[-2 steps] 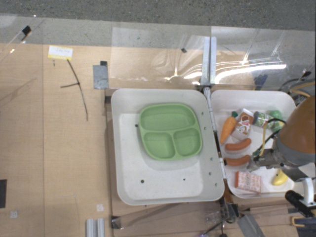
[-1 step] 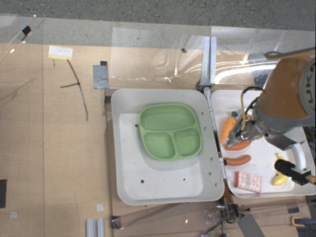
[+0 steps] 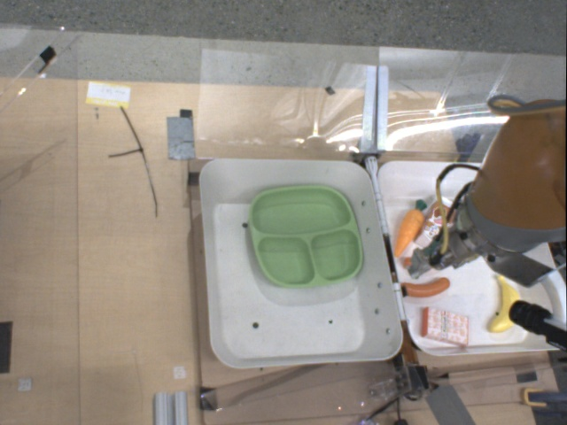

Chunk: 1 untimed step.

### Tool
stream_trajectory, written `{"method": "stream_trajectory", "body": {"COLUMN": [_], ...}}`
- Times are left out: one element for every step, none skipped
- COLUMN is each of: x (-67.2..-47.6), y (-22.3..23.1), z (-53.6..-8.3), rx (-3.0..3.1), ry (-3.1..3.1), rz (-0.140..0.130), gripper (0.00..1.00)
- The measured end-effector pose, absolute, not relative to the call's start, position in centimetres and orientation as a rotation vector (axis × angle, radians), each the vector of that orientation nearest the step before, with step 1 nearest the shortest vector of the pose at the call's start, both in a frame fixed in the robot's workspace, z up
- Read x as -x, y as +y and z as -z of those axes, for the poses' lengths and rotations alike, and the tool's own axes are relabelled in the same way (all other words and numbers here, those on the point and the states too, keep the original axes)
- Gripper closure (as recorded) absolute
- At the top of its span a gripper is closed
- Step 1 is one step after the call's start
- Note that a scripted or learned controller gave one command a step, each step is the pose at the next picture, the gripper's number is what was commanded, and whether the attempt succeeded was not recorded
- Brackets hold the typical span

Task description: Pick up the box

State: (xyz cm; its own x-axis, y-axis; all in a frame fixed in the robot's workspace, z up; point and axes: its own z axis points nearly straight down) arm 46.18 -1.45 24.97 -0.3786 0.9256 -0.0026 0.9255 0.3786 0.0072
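Red-and-white box (image 3: 445, 327) lies flat in right bin (image 3: 461, 351), long axis across the view, just toward the near rim from gripper (image 3: 436, 258); its grasp state cannot be told

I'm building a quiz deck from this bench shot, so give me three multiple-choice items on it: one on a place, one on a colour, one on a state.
1. Where does the box lie?
A. In the right bin
B. On the green tray
C. On the bare bench

2. What colour is the divided tray in the left bin?
A. Blue
B. Green
C. Red

3. How does the box stand to the tool?
A. Gripped between its fingers
B. Lying flat, apart from it
C. Lifted above the bin

Key: 1 A, it rests on the floor of the right bin, near its front edge. 2 B, its three compartments are pale green. 3 B, the sausage lies between the tool and the box.
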Motion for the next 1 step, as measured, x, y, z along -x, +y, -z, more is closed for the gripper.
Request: {"method": "stream_trajectory", "body": {"x": [-47.39], "y": [-7.82], "z": [-25.66], "rx": [-1.052], "ry": [2.952], "rz": [-0.002], "gripper": [1.00]}}
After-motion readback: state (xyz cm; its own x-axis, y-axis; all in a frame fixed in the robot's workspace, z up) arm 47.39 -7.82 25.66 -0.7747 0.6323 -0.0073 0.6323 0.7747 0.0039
